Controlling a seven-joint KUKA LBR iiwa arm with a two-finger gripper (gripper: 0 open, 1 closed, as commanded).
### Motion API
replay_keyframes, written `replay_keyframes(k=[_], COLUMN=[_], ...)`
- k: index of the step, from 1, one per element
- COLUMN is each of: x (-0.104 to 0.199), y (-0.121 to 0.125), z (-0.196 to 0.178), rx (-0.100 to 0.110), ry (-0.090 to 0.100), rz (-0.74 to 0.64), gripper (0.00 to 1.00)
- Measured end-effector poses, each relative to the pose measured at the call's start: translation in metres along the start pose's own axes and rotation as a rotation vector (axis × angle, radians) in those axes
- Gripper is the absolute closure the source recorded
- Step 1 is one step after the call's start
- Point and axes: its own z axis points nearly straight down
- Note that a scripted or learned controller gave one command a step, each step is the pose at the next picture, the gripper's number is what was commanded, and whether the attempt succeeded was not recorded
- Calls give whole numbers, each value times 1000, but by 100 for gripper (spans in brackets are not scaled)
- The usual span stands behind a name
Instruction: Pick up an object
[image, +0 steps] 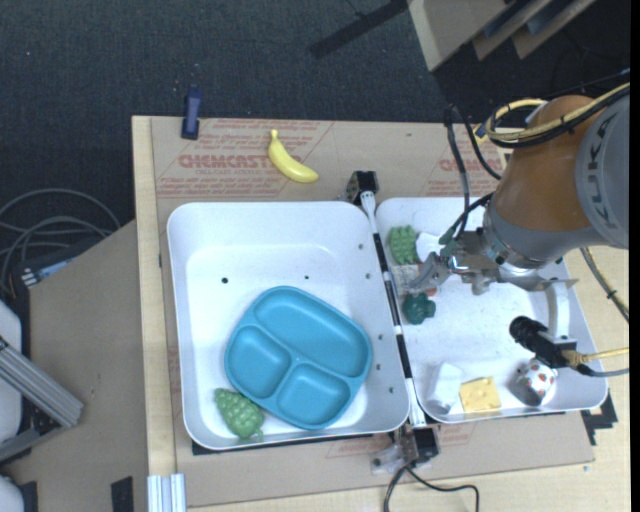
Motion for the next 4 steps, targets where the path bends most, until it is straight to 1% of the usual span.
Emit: replay_keyframes(k=[1,2,3,4], x=[-40,-67,-41,-51], y=[22,64,-24,-54], z=[71,95,101,101], rx=[0,-7,0,1], ry=[-2,-1,-1,0], rz=[2,1,2,2], gripper=[0,0,0,0])
